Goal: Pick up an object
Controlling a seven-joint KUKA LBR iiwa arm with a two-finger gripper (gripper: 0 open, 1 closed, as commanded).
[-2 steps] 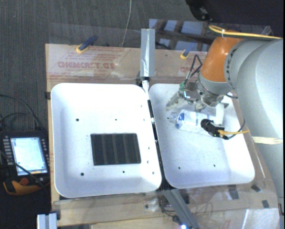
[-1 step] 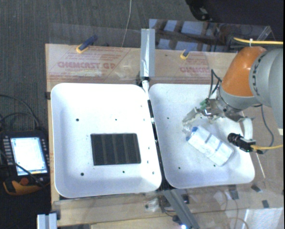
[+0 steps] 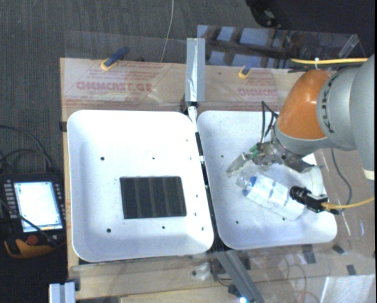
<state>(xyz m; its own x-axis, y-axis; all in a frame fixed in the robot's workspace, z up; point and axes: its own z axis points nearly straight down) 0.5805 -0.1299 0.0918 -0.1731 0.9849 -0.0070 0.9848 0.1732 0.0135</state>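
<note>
Where the arm (image 3: pixel 327 109) overhangs, clear bottle (image 3: pixel 271 196) (blurred) lies half-hidden.

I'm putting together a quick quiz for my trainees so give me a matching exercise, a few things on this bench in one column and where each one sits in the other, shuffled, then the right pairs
Things:
1. dark ribbed rectangular mat
2. clear plastic bottle with a blue and white label
3. handheld pendant with a lit white screen
4. yellow clamp with a blue handle

Places:
A. on the floor left of the bench
B. lying in the right white bin
C. on the bench's far left edge
D. flat in the left white bin

Pairs: 1-D, 2-B, 3-A, 4-C
</note>
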